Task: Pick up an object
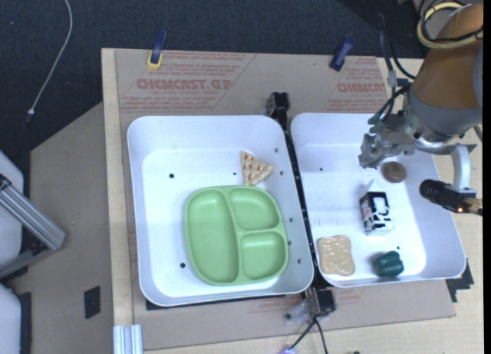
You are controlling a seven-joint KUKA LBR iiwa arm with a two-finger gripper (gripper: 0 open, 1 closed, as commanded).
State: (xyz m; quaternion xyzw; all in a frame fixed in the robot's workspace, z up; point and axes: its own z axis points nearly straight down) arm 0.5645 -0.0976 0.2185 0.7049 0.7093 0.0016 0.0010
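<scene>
My gripper [374, 154] hangs over the far part of the right bin [328, 139], under the grey arm with its orange band [453, 30]. A small brown disc [394, 172] lies just right of it and slightly nearer. Closer to the front, a black-and-white block [375, 213] sits mid-bin. A beige cracker-shaped piece [336, 256] and a green lump [389, 264] lie by the front wall. I see nothing held in the gripper.
The left bin [147, 191] holds a green divided plate [235, 234] and a tan waffle wedge [254, 167] behind it. A black clamp [278, 103] sits where the bins meet at the back. A black fitting [441, 191] juts over the right bin's right side.
</scene>
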